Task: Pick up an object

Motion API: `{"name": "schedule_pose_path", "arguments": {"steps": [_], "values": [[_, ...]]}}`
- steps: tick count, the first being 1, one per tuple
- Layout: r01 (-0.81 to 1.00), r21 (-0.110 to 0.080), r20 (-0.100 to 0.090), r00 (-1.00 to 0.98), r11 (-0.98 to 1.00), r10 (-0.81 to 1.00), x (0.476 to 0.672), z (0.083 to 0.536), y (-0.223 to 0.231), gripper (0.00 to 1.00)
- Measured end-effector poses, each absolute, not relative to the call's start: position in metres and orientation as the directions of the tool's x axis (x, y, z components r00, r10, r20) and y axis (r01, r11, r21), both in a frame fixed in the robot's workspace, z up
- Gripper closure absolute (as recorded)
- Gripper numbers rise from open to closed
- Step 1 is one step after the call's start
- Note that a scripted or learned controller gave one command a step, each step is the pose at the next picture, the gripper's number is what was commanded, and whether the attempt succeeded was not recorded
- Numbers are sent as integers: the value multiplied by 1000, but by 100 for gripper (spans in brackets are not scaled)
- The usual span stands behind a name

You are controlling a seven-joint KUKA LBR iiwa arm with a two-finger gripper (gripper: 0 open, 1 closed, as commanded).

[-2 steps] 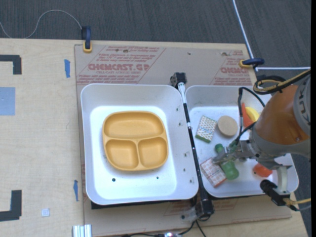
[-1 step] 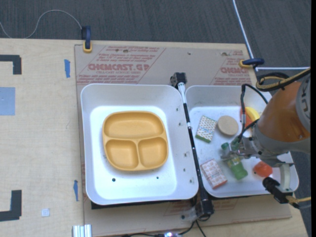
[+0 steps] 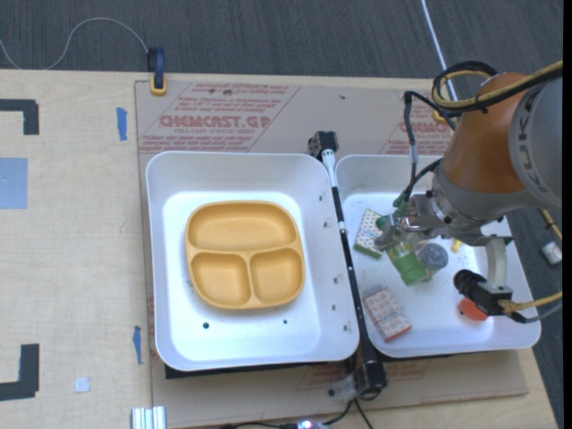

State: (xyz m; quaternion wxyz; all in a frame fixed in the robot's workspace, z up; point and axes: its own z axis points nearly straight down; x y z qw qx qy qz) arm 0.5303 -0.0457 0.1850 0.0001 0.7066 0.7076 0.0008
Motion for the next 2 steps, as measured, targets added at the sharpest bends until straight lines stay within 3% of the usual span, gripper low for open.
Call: {"name": "schedule_pose_path", "arguments": {"steps": [1,2], "values": [[1000,2,-1,-3,3,1000,531,195,-46,100],[1000,0,1,-2,2,1000,585,194,31,100]]}}
